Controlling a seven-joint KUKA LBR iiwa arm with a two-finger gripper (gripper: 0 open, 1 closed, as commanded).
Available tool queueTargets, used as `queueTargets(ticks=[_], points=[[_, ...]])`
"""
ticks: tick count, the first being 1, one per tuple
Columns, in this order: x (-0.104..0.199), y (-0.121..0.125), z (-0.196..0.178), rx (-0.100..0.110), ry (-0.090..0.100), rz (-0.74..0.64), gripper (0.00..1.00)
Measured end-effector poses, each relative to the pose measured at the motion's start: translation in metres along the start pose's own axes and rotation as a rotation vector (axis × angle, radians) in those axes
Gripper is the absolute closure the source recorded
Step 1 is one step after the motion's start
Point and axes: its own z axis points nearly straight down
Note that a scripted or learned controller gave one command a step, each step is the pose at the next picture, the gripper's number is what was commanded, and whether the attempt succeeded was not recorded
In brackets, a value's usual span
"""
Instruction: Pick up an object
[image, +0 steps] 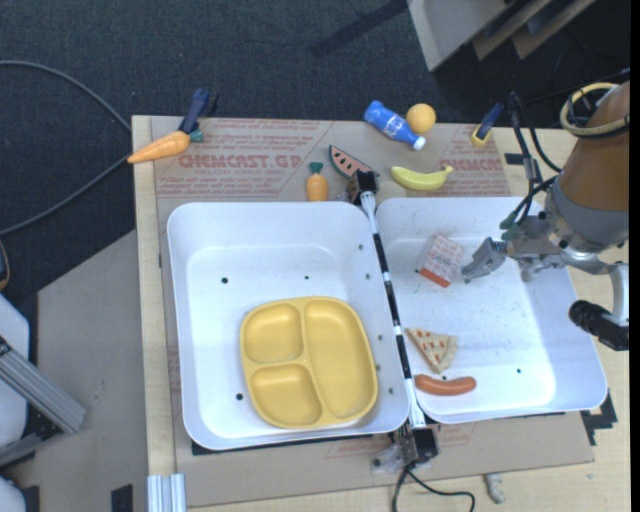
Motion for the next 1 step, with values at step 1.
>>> queueTargets(ticks=[1], points=[[0.0351, -0.0353, 0.0973, 0.002, 0.001, 0.001, 0.0]])
